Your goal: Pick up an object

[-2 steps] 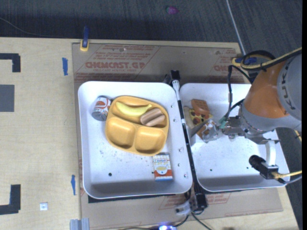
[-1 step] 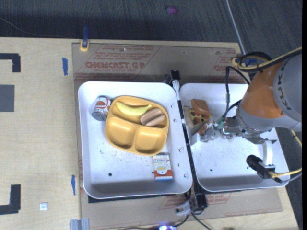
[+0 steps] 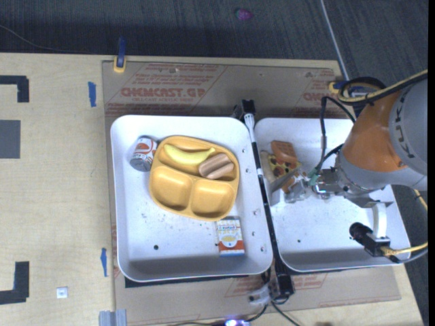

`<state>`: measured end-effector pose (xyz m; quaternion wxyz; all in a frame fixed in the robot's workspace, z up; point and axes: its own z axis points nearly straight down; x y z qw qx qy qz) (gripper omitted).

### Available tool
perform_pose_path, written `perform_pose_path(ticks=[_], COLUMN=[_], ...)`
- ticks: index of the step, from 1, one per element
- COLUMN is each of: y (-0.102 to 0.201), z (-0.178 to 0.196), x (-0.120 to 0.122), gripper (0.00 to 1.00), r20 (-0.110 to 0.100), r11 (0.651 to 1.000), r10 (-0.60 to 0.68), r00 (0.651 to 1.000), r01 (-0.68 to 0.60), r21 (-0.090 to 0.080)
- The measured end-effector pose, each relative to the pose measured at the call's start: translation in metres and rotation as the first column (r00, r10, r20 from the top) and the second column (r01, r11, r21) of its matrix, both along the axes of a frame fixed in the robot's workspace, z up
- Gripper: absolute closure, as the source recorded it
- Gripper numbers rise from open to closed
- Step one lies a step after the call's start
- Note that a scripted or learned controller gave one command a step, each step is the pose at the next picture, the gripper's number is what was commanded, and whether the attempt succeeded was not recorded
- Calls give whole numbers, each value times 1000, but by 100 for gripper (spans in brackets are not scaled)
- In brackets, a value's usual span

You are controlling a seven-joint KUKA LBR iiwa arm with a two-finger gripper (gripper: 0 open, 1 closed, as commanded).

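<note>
I see a light wooden bench top (image 3: 54, 202) running across my view, with black tape marks (image 3: 15, 88) along its left edge and small blue tape tabs (image 3: 92, 94) near the brown sheet. Lying flat on the bench is a brown cardboard sheet with red printed lettering (image 3: 170, 87), held at its far left corner by a blue-and-yellow clamp (image 3: 121, 54). On that sheet sit two shallow white plastic bins, side by side and touching along a shared middle edge: the left bin (image 3: 129, 243) and the right bin (image 3: 319, 250). Beyond the bench's far edge I see dark grey carpeted floor (image 3: 170, 12).
</note>
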<state>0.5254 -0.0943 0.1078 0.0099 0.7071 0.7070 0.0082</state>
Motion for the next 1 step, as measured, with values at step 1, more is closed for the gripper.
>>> perform_pose_path(ticks=[1], y=[0], z=[0], x=[0], gripper=[0], r20=[0], r11=[1000], r10=[0], r00=[1000], r01=[0], r21=[0])
